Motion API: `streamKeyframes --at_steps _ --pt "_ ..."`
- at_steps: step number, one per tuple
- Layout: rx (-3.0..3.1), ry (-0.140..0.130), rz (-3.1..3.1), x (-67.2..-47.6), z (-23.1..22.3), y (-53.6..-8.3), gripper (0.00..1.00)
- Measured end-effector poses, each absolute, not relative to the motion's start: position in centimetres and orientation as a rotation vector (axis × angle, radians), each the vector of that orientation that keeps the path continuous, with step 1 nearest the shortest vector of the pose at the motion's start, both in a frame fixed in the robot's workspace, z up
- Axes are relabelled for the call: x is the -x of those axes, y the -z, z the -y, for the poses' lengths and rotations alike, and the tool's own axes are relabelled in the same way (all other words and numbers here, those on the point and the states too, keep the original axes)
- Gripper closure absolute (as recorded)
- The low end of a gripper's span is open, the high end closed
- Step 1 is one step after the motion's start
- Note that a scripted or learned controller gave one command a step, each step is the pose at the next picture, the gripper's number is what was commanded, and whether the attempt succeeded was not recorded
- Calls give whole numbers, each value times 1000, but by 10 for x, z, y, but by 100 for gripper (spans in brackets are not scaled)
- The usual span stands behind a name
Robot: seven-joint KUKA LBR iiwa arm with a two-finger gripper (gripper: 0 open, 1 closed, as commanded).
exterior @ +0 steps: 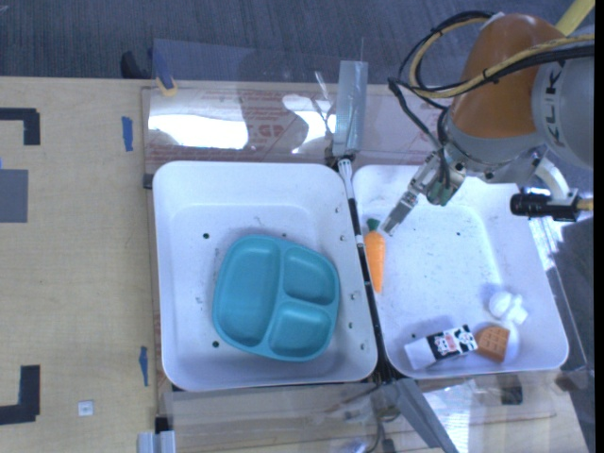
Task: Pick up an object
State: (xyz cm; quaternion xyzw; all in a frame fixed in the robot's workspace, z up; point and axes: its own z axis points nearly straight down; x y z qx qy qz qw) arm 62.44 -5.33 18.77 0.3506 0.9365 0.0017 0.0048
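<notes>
1. The grey arm's gripper (394, 217) hangs in the right shallow white bin (453, 253), just above the orange toy carrot (375, 259).
2. Whether its fingers are open or closed cannot be told.
3. The carrot lies against that bin's left wall.
4. A teal divided plastic plate (276, 296) fills the left white bin (189, 206).

The grey arm (557, 111) reaches in from the right edge of the camera view, its orange band (505, 59) bulging high above the wrist. Black and yellow cables (429, 55) loop out from that band and run down toward the wrist. From the wrist the tool (392, 217) slants down and to the left, tapering to a slim dark tip. A short black fitting (533, 203) juts from the wrist's lower right side.
</notes>
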Motion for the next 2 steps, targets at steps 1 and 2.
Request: streamKeyframes --at_steps 1,2 --pt "-820 -1 -3032 -618 42 -184 0" --pt "-861 -1 -3022 -608 55 -184 0"
